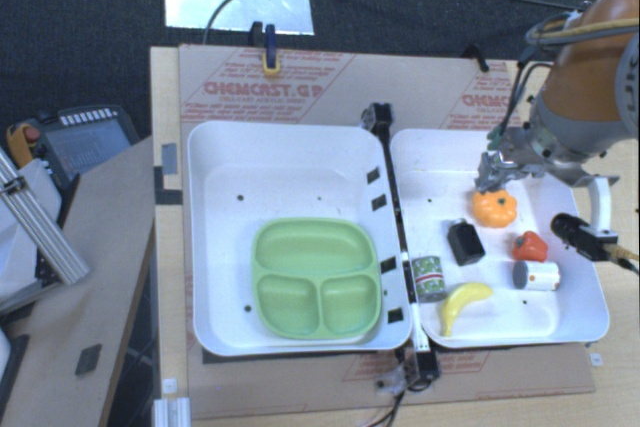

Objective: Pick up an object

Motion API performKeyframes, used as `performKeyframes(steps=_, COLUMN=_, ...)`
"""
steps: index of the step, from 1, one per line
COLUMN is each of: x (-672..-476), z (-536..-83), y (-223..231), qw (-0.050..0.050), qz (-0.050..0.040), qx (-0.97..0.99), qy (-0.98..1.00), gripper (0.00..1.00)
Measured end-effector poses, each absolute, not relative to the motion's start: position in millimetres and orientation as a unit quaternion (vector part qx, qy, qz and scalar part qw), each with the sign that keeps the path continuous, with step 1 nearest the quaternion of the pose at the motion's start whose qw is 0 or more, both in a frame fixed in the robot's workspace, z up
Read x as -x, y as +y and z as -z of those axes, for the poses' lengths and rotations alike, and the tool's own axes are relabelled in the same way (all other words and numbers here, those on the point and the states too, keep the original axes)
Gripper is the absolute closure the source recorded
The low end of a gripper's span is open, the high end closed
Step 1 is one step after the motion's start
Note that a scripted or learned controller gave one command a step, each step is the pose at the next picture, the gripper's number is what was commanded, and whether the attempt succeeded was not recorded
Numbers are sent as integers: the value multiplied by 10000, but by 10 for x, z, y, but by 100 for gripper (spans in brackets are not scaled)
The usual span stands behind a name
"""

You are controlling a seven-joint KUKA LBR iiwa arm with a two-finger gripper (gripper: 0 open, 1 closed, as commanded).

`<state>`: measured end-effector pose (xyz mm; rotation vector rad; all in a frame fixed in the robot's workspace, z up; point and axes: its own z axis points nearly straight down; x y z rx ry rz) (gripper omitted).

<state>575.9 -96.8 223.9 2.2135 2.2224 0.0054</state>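
gripper low over the right bin, directly above the orange fruit, at its upper edge, perhaps touching the top. not possible to tell the state of the jaws here: the tips blend with the metal of the wrist and with the fruit under them. nothing seen between them, so no hold to report.

orange fruit in the upper middle of the right bin, round, with no long axis, so no special turning of the wrist needed. just below the gripper, a short straight descent probably enough.

near neighbours: black block to lower left of the fruit, red pepper to lower right, both apart from it. banana further toward the front edge. green tray in the left bin, well apart.
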Motion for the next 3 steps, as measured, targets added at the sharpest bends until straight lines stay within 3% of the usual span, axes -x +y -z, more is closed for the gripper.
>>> performKeyframes(steps=1, x=-5838, z=-2302, y=-351, qw=2, qz=-17, qx=-7035, qy=7107, gripper=100)
performKeyframes(steps=3, x=-5776, z=-2243, y=631, qw=-5, qz=-8, qx=-7039, qy=7103, gripper=100)
